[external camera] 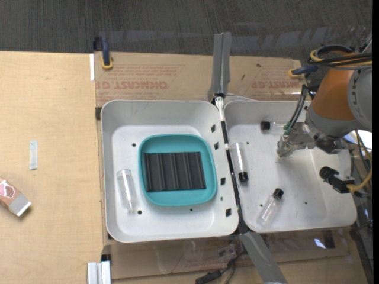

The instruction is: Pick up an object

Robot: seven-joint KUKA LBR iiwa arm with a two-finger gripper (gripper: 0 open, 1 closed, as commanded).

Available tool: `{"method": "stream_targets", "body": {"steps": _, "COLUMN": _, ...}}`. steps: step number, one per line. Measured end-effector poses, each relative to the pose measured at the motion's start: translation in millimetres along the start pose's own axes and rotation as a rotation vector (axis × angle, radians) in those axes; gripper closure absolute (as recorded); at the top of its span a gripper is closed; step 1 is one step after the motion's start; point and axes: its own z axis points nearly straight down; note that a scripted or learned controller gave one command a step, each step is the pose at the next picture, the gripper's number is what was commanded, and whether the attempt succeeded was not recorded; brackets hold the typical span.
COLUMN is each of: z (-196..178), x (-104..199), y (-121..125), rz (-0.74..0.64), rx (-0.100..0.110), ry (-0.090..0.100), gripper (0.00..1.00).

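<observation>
Grey gripper [285, 148] is being held over bare right bin [308, 209] floor; jaw state can't be told. Risk: closing on nothing, vials [267, 207] lying well apart.

A teal tray [176, 170] with dark ridges lies flat at the frame's centre-left. 3 clear vials lie on their sides: one [125, 188] left of the tray, one [240, 161] right of centre, one [269, 206] at lower right.

Wooden bench top [47, 218]. Brown cardboard sheet [154, 78] printed with lettering, behind the bins. Blue-and-orange clamp [104, 53] at its left corner. 1 small clear strip [33, 155]. 1 pink-and-white packet [12, 197], left edge.
</observation>
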Motion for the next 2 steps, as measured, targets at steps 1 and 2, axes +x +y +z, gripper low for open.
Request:
{"method": "stream_targets", "body": {"steps": 1, "z": 0.0, "x": 0.0, "y": 0.0, "rz": 0.0, "rx": 0.0, "ry": 0.0, "gripper": 0.0}}
{"method": "stream_targets", "body": {"steps": 2, "z": -8.6, "x": -1.3, "y": -0.4, "rz": 0.001, "rx": 0.001, "ry": -0.001, "gripper": 1.0}}
